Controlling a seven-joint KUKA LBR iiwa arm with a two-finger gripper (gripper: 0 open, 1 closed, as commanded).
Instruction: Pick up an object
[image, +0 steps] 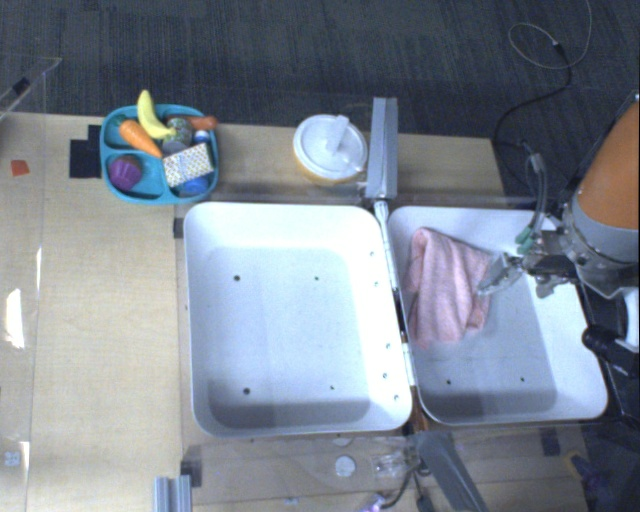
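A crumpled pink cloth (440, 285) lies in the left half of the right white bin (560, 400), up against the bin's left wall. My gripper (500, 276) reaches in from the right and sits low at the cloth's right edge, touching or nearly touching its folds. The grey arm with its orange band (610, 180) stands over the bin's right rim. Whether any cloth is held cannot be made out.
The left white bin (290, 320) sits beside the right one, with a metal divider post (380, 150) behind their shared edge. A blue tray of toy food (160, 150) and a white lidded cup (330, 148) rest on the bench behind the bins. Cables hang at the right.
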